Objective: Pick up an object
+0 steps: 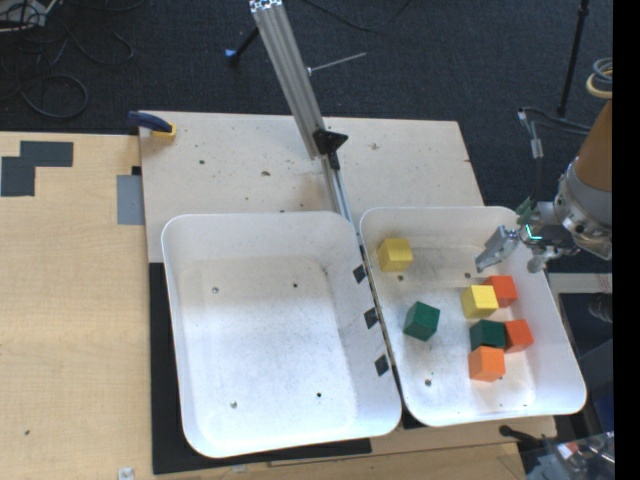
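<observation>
We see the grey two-finger gripper (512, 247) hovering over the upper right part of the right-hand shallow white bin (560, 393), its two fingers spread apart with nothing between them. The nearest candidate, a small yellow cube (480, 300), lies just below and slightly left of the jaws in this view, touching a small orange-red cube (503, 289) on its right. It looks squat, matte and equal-sided, so we judge no long axis matters, only the crowding neighbour.
</observation>
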Available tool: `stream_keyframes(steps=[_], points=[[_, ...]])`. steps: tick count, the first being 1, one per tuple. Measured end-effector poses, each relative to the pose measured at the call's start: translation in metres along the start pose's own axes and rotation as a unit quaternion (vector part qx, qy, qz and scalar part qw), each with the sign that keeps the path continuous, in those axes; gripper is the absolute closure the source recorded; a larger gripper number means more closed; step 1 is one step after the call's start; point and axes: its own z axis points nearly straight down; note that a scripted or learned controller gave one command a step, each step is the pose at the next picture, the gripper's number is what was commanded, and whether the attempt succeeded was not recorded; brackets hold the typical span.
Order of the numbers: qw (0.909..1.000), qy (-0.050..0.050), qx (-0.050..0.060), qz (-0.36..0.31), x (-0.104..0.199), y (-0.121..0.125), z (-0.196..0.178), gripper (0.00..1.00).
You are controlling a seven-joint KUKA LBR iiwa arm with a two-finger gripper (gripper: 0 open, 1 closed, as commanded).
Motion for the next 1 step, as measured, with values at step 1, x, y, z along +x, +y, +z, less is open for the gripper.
stream_keyframes(steps=[1], points=[[1.0000,0.000,-0.002,0.000,-0.0003,0.0007,-0.0023,0.00]])
